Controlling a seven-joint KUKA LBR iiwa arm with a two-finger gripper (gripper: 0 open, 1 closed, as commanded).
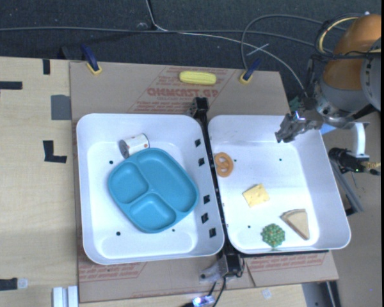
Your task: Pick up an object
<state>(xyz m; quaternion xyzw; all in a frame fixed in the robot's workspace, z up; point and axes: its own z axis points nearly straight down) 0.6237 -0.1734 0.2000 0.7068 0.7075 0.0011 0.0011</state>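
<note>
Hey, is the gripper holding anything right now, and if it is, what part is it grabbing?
Nothing is held. The gripper hangs over the far right corner of the right bin, apart from the pretzel, cheese, broccoli and bread slice.

Two bins side by side on cardboard sheet. Left bin: divided tray near centre; small cup lying on its side, just behind tray's far-left edge. Right bin: pretzel near left wall; cheese wedge mid-bin; broccoli at front; bread slice just right of broccoli. Banana on cardboard behind the bins. Gripper over right bin's far-right corner.
</note>
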